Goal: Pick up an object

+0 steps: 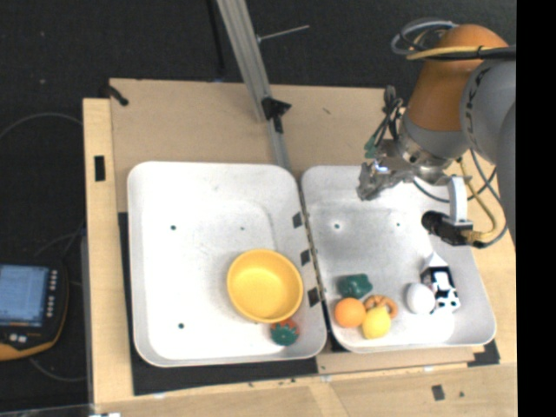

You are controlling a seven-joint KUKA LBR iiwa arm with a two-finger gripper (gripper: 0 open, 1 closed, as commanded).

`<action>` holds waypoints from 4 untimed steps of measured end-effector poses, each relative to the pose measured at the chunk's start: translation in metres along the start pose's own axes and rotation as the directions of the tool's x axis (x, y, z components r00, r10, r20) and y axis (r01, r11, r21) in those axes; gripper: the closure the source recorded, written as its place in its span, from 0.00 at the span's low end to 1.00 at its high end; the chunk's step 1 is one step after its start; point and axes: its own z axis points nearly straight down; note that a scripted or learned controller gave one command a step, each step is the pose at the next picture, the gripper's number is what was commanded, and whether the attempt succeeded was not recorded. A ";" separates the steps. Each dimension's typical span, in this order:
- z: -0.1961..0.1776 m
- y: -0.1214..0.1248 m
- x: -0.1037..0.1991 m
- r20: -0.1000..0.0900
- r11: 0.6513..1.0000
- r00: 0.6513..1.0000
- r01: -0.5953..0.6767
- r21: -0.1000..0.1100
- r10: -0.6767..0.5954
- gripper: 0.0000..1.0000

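Lying along the near wall of the right bin (347, 189), we see an orange ball (349, 312), yellow fruit (377, 323), green block (354, 284) and white egg (420, 299) clustered close. Our claw (372, 183) hovers well apart at the far end; its grip state we cannot tell. A yellow bowl (264, 285) sits in the left bin (191, 207).

A single fixed camera looks down at a slant from above the counter (200, 120), set far enough back to take in both white bins (174, 207), with the arm (452, 85) entering at 2 o'clock.
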 end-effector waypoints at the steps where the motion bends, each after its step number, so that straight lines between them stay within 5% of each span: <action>1: -0.029 0.001 -0.001 0.000 1.000 1.000 0.000 0.002 0.000 1.00; 4: -0.024 -0.003 0.148 -0.002 1.000 1.000 0.004 0.007 -0.004 1.00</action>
